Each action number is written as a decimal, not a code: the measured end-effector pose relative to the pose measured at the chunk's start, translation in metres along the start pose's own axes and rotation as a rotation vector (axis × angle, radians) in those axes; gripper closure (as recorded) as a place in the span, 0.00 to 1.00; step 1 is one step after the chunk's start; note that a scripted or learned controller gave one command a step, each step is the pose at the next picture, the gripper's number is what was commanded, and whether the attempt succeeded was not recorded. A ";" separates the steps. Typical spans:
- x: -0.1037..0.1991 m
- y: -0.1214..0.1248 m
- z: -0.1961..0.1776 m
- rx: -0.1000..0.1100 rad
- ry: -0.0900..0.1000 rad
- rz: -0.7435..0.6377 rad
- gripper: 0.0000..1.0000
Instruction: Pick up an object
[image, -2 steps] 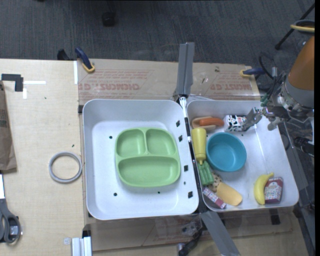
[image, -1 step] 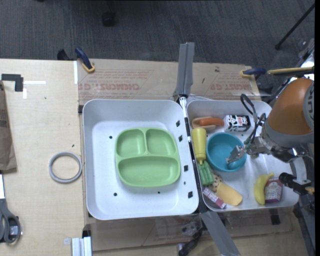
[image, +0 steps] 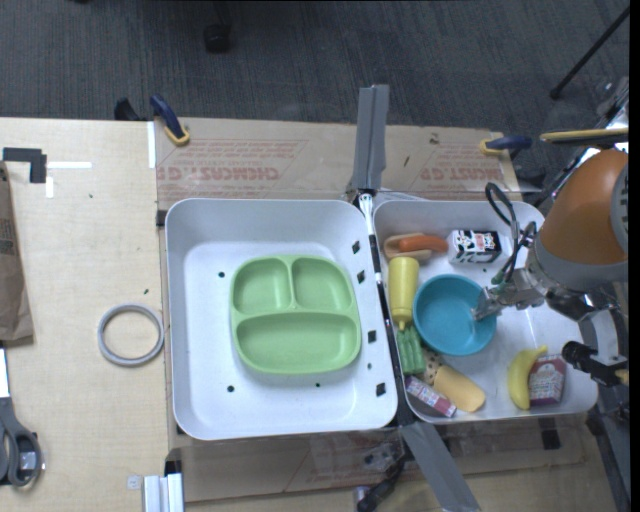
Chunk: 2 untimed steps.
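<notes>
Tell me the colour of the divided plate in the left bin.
Light green; the divided plate shows plainly in the camera view, lying flat in the white left bin.

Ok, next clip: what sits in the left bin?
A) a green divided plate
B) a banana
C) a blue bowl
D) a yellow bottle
A: the green divided plate lies alone in the left bin, while the blue bowl, the banana and the yellow bottle all lie in the right bin.
</notes>
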<state>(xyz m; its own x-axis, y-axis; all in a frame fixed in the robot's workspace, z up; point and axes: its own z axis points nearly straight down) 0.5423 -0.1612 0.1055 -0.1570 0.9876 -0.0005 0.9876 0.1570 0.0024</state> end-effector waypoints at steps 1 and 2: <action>0.000 0.000 0.001 0.001 0.000 -0.001 0.00; -0.001 0.000 -0.009 0.000 0.000 0.002 1.00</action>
<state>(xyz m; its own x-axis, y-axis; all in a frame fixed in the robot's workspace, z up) 0.5421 -0.1621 0.1143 -0.1546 0.9880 -0.0010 0.9880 0.1546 0.0020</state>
